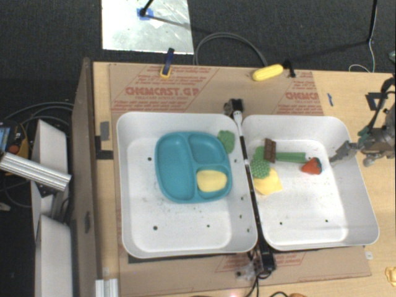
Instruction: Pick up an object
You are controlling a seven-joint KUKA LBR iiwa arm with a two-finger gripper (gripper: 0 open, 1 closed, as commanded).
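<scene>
The right bin (346,228) holds a small brown block (270,149), a green stick (289,157), a knobbly green piece (260,167), a yellow piece (268,183) and a red strawberry-like toy (312,166). In the left bin (185,234) lies a blue divided plate (179,166) with a yellow lump (211,180) in its lower right compartment. A green piece (226,140) rests at the plate's upper right edge. My gripper (348,149) is at the right bin's right rim, right of the strawberry toy and apart from it, with nothing seen in it.
A yellow clamp handle (268,73) and a small blue-and-yellow clamp (167,64) sit at the bench's back edge. A black divider (244,166) runs between the bins. A shiny metal sheet (146,17) lies on the floor behind.
</scene>
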